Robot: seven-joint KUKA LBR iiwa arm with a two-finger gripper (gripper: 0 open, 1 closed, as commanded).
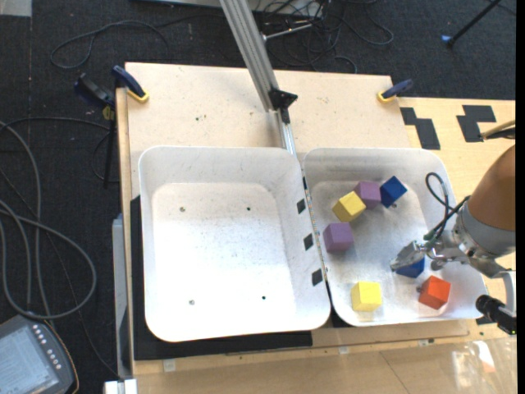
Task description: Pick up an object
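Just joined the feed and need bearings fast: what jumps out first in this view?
The coloured blocks clustered in the right bin: two yellow, two purple, blue and an orange block near its front corner. The gripper sits low among them, right over another blue block. The left bin sits beside it.

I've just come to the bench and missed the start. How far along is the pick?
Done: the gripper is down in the right bin, at a blue cube. In hand: closing on that cube; a firm hold isn't evident. Left: lifting it clear. The other cubes lie in the bin.
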